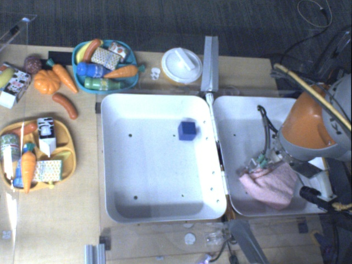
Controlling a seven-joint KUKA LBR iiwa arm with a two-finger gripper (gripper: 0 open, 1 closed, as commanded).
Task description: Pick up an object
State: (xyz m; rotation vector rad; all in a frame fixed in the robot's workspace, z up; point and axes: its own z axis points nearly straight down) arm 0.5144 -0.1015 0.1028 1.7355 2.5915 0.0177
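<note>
Orange-banded, the arm (316,128) hangs low over the right bin (242,125), its fingers (263,162) down at a crumpled pink cloth (270,183) near that bin's front; whether they are apart or clamped on it, I cannot tell. One blue cube (187,130) sits in the left bin (137,202), well apart.

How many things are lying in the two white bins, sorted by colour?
Blue: 1, the block in the left bin
Pink: 1, the cloth in the right bin, under the claw
Total: 2
</note>
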